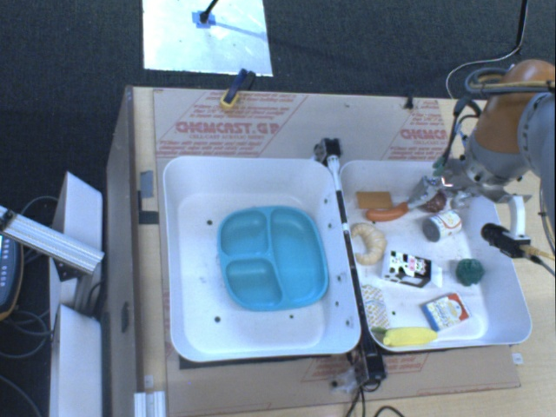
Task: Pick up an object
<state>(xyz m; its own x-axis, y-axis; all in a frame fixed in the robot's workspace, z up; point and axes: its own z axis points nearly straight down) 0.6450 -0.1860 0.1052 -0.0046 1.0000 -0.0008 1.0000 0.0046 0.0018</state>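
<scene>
The object most within reach looks like the cup (444, 224), a small white cylinder lying on its side in the right bin (521, 320), toward that bin's far right part. The gripper (437, 191) hangs just above and slightly left of it in the camera view, low over the bin floor, with the arm (512, 120) coming in from the right. The cup's long axis runs at a slant, its open mouth turned toward the lower left. A sausage (387, 213) lies just left of the gripper, its long axis roughly left to right, with an orange block (377, 200) touching it on the far side. So the gripper sits between cup and sausage, and either is a short move away; the cup lies toward the near side, the sausage toward the left.

How wide the gripper stands I cannot tell: its tip is a small blur of grey and dark red, and nothing can be made out between its parts. It may be touching something dark there, but that is too small to judge.

Other things in the right bin lie well apart from it: a bagel (368, 243) by the left wall, a dark box (408, 268), a green ball (470, 271), a red packet (446, 310) and a banana (410, 336) at the near edge. The left bin (195, 189) holds a blue tray (271, 257)
</scene>
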